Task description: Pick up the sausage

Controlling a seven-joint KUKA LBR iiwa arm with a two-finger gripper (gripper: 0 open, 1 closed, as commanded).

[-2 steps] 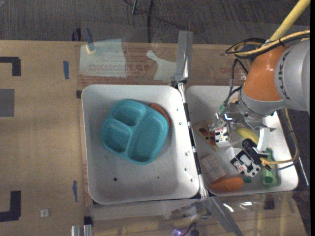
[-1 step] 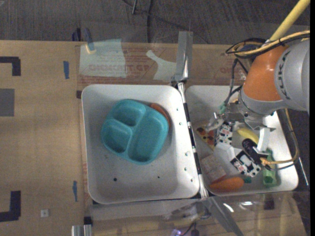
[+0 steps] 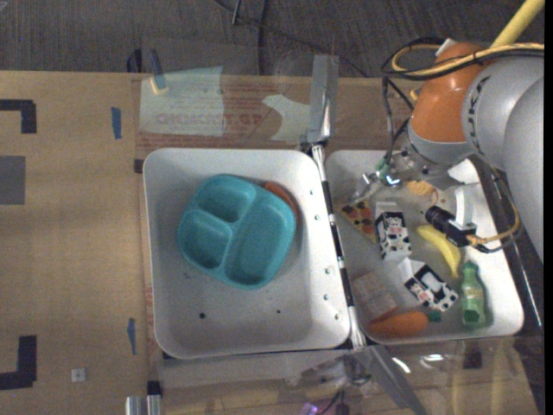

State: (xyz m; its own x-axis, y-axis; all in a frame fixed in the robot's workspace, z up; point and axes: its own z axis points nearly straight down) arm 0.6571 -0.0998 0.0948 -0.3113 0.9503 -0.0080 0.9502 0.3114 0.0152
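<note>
An orange-brown rounded piece (image 3: 283,195), likely the sausage, peeks out from under the upper right edge of the teal divided plate (image 3: 235,230) in the left bin (image 3: 173,318); most of it is hidden. My gripper (image 3: 383,176) hangs over the far left corner of the right bin (image 3: 510,318), below the orange wrist band. It is just above a pizza slice (image 3: 359,215) and well to the right of the orange-brown piece, across the wall between the bins. Nothing shows in its grasp.
The right bin holds two small milk cartons (image 3: 391,233) (image 3: 431,288), a banana (image 3: 439,245), a green bottle (image 3: 471,294), an orange carrot-like piece with a green tip (image 3: 399,322) and a clear packet (image 3: 373,290). Cables trail near the arm.
</note>
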